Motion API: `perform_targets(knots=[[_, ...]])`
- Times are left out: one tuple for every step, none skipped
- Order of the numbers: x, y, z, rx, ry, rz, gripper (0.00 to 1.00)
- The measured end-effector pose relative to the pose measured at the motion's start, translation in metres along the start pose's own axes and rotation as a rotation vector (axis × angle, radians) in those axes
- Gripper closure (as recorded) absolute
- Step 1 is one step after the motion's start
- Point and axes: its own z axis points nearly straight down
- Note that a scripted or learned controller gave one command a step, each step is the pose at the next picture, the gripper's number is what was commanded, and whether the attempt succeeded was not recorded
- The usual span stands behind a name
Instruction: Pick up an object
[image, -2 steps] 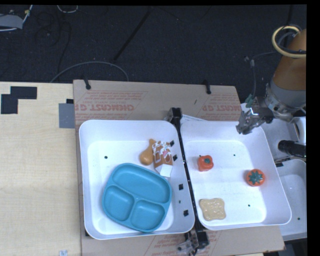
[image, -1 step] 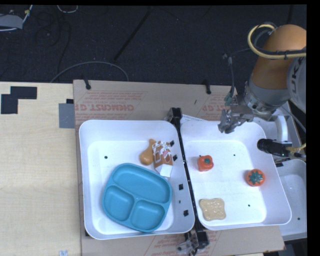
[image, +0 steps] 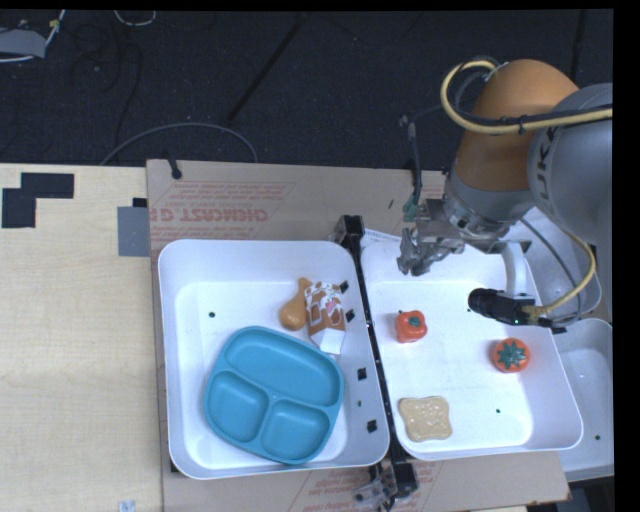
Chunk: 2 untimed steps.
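Gripper (image: 418, 262) hangs over the far left corner of the right bin (image: 560, 425); how wide it stands cannot be told. A red toy vegetable (image: 410, 325) lies near it on the bin floor, apart.

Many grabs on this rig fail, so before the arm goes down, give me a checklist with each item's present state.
1. Gripper over the right bin: ok, near its back wall.
2. Candidate chosen: ok, the near red toy lies closest to the gripper.
3. Gripper lined up above the near red toy: not ok, it sits further toward the back wall.
4. Space around the candidate: ok, the far red toy and the toast slice lie well apart from it.
5. Gripper height above the bin floor: cannot tell.
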Motion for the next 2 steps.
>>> perform_targets(knots=[[0.053, -0.004, 0.014, 0.000, -0.001, 0.000, 1.00], [0.104, -0.010, 0.024, 0.001, -0.001, 0.000, 1.00]])
